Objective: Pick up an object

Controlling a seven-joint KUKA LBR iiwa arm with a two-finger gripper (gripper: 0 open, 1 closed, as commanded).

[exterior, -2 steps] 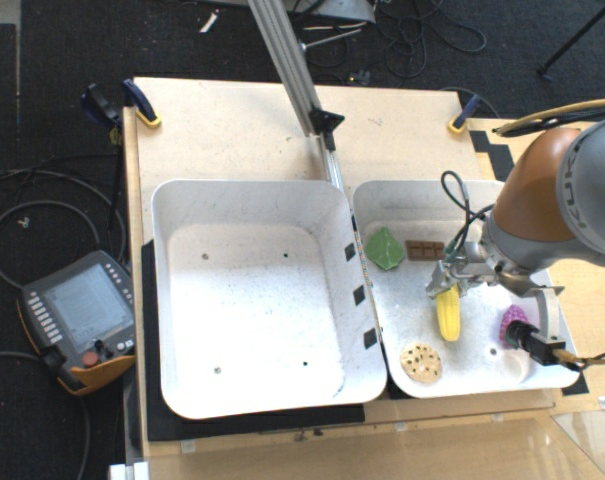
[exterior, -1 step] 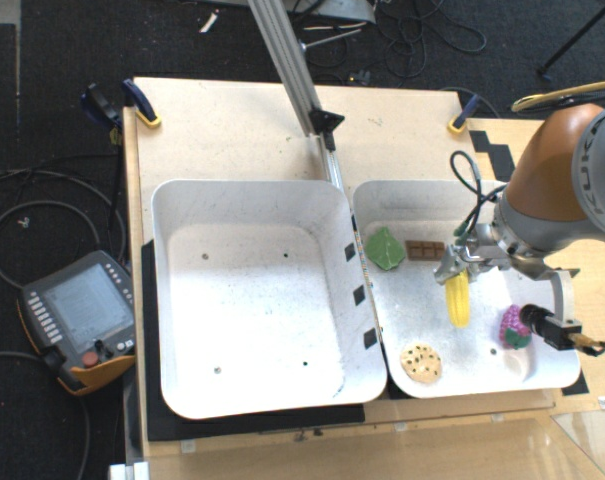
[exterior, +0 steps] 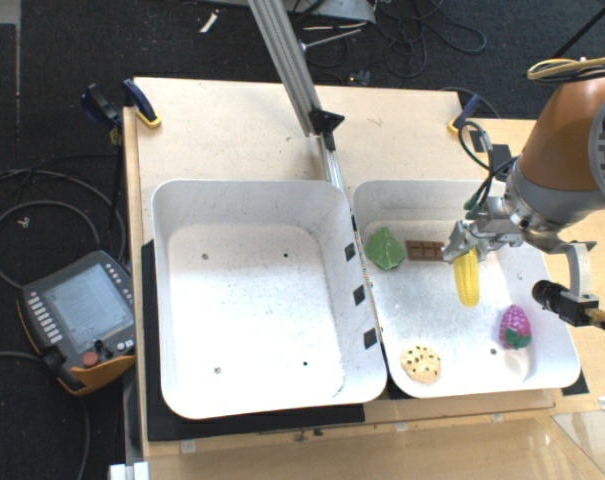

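The gripper [exterior: 469,250] sits in the right bin [exterior: 437,196], right over the upper end of the yellow corn cob [exterior: 467,279]. The cob's top runs up under the tool and its length hangs toward six o'clock, but whether the tool is clamped on it or merely hovering against it I cannot tell — the wrist hides the contact.

The cob looks like a toy: light, moulded, probably hard plastic or firm rubber, with a bumpy kernel surface that should give some bite. It is long and roundish, so it may roll or pivot if taken near one end. A hold across its narrow width near the middle would, I judge, swing less than one at the tip.

Out from the tool: at nine o'clock, just beside it, lies a small brown chocolate bar [exterior: 424,251], flat and thin, awkward to get under. Further toward nine o'clock is a green leafy piece [exterior: 386,249], near the bin's left wall. At five o'clock, well apart, sits a purple bunch of grapes [exterior: 515,327] — knobbly, likely easy to pinch. At seven o'clock, near the front rim, lies a pale speckled cookie [exterior: 421,364], flat and wide. The left bin [exterior: 172,218] lies beyond, at nine o'clock.
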